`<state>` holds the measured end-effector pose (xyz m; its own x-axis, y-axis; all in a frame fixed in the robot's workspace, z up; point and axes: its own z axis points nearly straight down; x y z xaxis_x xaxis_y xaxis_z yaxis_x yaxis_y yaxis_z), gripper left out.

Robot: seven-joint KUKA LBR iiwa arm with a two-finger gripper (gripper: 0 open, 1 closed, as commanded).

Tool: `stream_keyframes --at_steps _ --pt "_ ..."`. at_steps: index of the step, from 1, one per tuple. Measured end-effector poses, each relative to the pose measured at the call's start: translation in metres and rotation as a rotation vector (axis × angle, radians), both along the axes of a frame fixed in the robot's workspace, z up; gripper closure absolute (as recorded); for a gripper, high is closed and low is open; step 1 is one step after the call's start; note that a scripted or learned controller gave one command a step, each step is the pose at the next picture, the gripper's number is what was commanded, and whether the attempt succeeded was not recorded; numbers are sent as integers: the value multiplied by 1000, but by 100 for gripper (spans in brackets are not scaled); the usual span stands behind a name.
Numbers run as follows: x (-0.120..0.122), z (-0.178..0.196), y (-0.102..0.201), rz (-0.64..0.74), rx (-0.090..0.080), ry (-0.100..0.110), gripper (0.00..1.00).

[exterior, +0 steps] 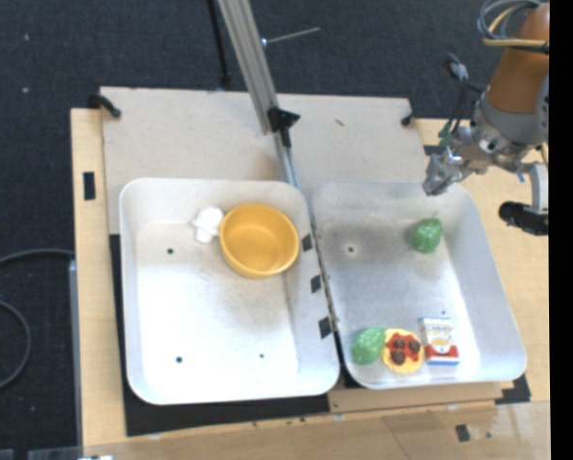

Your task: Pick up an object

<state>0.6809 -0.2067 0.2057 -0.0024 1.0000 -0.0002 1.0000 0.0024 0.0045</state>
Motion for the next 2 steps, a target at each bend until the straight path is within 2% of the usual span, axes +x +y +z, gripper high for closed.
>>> stream_keyframes --at_steps 2 --pt "-39 32 97 5 3 3 100"
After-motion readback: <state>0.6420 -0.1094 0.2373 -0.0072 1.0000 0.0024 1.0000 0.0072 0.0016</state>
